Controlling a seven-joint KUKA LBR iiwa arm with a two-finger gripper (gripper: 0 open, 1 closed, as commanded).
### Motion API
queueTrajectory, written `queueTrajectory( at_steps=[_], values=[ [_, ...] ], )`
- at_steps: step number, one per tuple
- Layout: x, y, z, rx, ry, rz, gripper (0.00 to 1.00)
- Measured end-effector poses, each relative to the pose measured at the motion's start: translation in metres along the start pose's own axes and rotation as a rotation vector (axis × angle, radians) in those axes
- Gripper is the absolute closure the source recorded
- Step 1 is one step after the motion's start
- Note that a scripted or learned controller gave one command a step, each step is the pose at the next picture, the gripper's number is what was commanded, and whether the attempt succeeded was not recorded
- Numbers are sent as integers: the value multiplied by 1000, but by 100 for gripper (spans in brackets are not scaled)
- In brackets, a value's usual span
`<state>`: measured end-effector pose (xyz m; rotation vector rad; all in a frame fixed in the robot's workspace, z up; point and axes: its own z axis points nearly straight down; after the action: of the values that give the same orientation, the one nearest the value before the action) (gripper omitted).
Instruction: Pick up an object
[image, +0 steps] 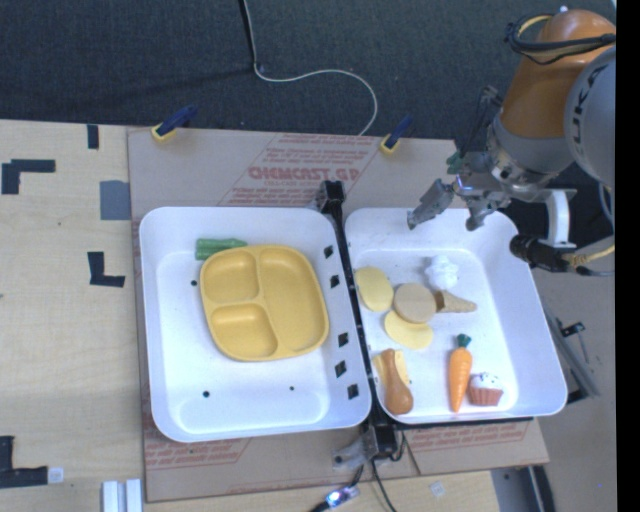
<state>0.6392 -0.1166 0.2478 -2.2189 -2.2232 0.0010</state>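
**White bins, toy food, open gripper: risk entry**

Item 1. Gripper (447, 207), two grey fingers spread apart, nothing between them; poised over the far rim of the right bin (530, 300), at its upper edge, apart from every object.

Item 2. Candidate objects, all in the right bin, clustered left of centre:
- pale yellow discs, one near the divider (375, 288), one lower (409, 331), with a tan disc (414, 302) overlapping between them;
- white lumpy piece (440, 270) just above an ice-cream cone (456, 303), touching or nearly so;
- carrot (459, 373), upright along the bin's length, beside a small cupcake (485, 390);
- brown bread-like piece (395, 381) near the front left corner.

Item 3. Left bin (170, 330): yellow divided tray (264, 302), green piece (220, 246) at its far edge. Well apart from the gripper.

Hazards, judged:
- Overlapping discs: flat, thin, stacked. Likely to slide or lift as a pair, or slip out of a pinch from above.
- Close neighbours (white piece and cone; carrot and cupcake): fingers descending between them may nudge one aside and close on air.
- Bread piece and first disc close to the divider wall: risk of a finger striking the rim.
- Starting position at the far rim: descent without first moving inward would meet the bin wall.
- Carrot: rounded and tapered; grasp across its narrow end prone to squeeze-out.
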Motion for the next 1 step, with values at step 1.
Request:
queueTrajectory(
  at_steps=[1],
  values=[
    [62, -73, 68, 13, 4, -3, 0]
  ],
)
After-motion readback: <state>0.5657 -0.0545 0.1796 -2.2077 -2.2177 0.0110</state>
